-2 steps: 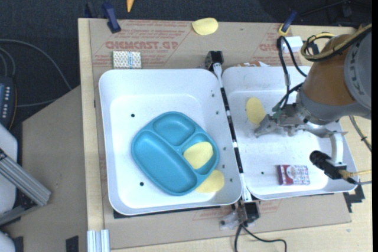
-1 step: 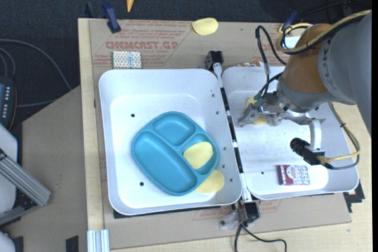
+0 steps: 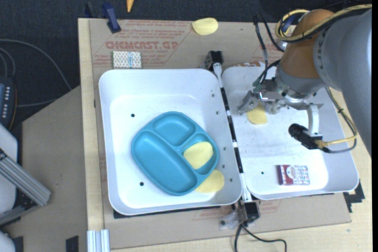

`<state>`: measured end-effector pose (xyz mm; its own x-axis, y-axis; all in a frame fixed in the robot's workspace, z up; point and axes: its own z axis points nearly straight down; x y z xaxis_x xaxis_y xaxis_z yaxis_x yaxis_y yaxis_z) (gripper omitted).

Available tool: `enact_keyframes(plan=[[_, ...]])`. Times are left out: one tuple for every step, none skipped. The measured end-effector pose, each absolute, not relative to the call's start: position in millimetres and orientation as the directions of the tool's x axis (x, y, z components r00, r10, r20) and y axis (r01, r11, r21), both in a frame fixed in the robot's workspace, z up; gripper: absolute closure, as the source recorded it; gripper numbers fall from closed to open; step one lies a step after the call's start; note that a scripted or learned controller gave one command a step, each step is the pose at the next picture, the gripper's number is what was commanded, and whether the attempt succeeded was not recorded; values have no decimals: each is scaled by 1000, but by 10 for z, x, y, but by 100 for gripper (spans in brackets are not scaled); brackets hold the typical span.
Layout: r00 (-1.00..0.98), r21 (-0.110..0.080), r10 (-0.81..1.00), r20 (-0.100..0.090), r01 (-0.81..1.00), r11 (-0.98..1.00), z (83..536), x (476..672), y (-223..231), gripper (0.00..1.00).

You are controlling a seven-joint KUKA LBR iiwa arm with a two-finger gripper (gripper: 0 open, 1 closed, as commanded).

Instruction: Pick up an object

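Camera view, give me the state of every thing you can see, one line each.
Blue tray: flat in the left bin, one yellow piece in a compartment.
Second yellow piece: beside the tray's rim, on the bin floor.
Gripper: low in the right bin, above a yellow piece.
Red packet: lying flat, untouched.

A small pale yellow piece (image 3: pixel 258 117) lies flat on the floor of the right bin (image 3: pixel 331 180), near its upper left corner, just below the hand (image 3: pixel 255 102).
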<state>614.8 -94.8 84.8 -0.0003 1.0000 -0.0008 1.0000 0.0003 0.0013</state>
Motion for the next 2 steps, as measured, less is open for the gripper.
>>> enact_keyframes(plan=[[-1, 3, 1000, -2, 1000, 1, 949, 6152, -947, 100], [1, -1, 1000, 0, 1000, -1, 1376, 5788, -949, 100]])
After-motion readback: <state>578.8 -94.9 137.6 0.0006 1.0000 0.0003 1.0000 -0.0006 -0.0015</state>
